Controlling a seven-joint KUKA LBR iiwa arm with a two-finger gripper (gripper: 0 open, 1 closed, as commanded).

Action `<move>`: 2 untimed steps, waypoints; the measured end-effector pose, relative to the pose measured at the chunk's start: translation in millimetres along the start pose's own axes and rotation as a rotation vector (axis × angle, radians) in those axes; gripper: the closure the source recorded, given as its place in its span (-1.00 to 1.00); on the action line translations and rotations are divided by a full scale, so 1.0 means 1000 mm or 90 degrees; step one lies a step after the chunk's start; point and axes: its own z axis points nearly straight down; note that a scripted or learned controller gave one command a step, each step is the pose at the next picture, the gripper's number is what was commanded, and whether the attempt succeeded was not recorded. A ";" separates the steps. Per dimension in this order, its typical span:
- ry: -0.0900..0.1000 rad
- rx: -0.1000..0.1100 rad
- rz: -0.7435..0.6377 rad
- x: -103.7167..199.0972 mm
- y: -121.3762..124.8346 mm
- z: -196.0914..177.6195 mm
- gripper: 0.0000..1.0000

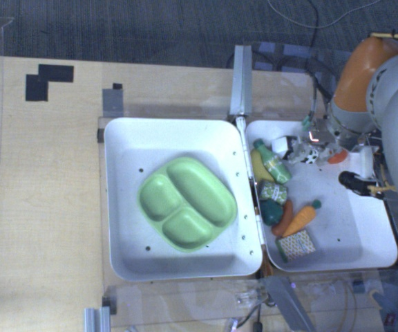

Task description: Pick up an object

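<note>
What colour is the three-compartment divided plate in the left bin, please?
The divided plate is pale green, clearest in the camera view.

Bins, white, shallow: two — left bin, right bin, side by side on the tabletop.

Left bin contents:
- Divided plate, green, three compartments: one.

Right bin contents, grouped along its left side and far edge:
- Bottle, green: one.
- Banana, yellow: one.
- Carrot, orange with green top: one.
- Small patterned packet: one.
- Dark green round item: one.
- Small green printed item: one.
- Small red piece: one.
- Small white item: one.
</note>
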 end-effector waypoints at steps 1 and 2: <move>0.002 -0.044 0.035 0.069 -0.014 -0.136 1.00; 0.001 -0.044 0.035 0.069 -0.014 -0.136 -1.00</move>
